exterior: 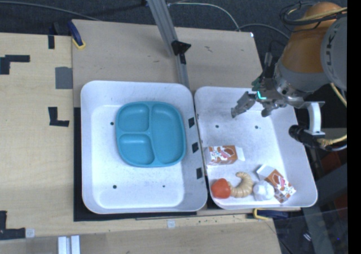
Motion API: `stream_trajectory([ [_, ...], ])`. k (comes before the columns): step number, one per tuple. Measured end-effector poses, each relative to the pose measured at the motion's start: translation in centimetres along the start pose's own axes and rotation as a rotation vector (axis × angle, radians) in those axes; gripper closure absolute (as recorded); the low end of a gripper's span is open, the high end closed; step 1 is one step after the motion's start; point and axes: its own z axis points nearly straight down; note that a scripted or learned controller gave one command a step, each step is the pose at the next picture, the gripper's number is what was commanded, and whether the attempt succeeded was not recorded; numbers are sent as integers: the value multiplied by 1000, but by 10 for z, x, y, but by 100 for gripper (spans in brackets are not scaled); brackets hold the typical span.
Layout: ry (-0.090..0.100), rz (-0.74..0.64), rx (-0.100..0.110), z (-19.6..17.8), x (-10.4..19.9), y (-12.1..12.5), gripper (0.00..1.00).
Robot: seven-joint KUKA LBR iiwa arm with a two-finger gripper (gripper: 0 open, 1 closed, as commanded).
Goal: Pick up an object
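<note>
Behind the croissant (243, 185), a whitish object (261, 191), perhaps crumpled wrapping.

Arm (318, 38) cut off at right edge.

Two shallow white bins sit side by side on one bench (141, 49): a left bin (93, 134) and a right bin (237, 128). One blue divided plate (150, 134) with three compartments lies in the left bin. The right bin holds two printed packets (222, 154) (277, 182), one red round item (221, 189), one tan croissant-shaped piece (243, 185) and one small white lump (262, 192).
</note>
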Motion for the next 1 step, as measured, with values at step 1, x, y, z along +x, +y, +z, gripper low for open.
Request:
stream_trajectory([
  [1, -1, 1, 4, 45, 5, -2, 0],
])
